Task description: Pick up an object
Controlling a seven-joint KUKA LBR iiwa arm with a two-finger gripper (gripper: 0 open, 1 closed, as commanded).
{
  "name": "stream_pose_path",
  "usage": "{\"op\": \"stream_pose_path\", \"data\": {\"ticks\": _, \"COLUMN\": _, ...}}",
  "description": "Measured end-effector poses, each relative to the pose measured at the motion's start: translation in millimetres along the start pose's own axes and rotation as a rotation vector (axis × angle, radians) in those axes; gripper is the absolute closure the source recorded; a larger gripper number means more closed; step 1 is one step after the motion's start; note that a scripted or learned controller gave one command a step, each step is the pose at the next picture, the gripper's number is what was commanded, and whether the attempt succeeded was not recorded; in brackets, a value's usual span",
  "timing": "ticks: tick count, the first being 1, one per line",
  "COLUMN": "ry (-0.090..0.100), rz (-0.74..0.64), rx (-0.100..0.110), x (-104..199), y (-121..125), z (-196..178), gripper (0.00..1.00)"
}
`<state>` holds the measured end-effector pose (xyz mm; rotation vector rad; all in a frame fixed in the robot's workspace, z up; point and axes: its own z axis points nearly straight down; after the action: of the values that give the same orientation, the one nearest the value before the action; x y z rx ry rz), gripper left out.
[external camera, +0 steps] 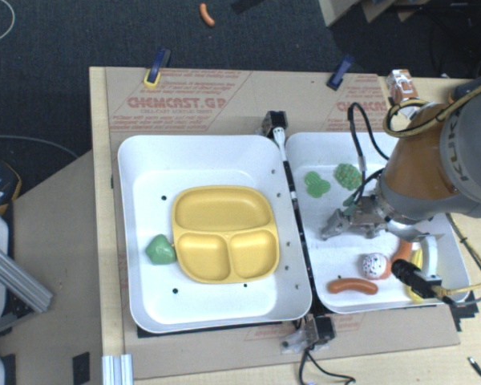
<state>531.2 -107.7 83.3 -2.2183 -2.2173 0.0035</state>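
The gripper (341,223) hangs low over the right bin (325,147), its fingers spread a little and closed on nothing I can see, their tips on bare white floor near the bin's left wall. The likely picks lie around it: a green leaf (317,185) and a darker green piece (349,175) toward the bin's far edge, a speckled ball (373,265) and a sausage (353,286) toward its near edge. To do this well, I judge, centre one piece between the fingers before closing; the leaf is nearest and clear of neighbours.
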Motion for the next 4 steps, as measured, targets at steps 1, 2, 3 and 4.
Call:
{"op": "stream_pose_path", "data": {"ticks": 1, "ry": -0.001, "rz": 0.001, "rx": -0.005, "x": 0, "y": 1, "z": -12, "gripper": 1.00}}
{"op": "stream_pose_path", "data": {"ticks": 2, "ry": -0.004, "rz": 0.001, "rx": -0.010, "x": -4, "y": -3, "z": -56, "gripper": 1.00}}
{"op": "stream_pose_path", "data": {"ticks": 3, "ry": -0.004, "rz": -0.002, "rx": -0.012, "x": 6, "y": -3, "z": -113, "gripper": 1.00}}
{"op": "stream_pose_path", "data": {"ticks": 4, "ry": -0.004, "rz": -0.002, "rx": -0.011, "x": 6, "y": -2, "z": -144, "gripper": 1.00}}
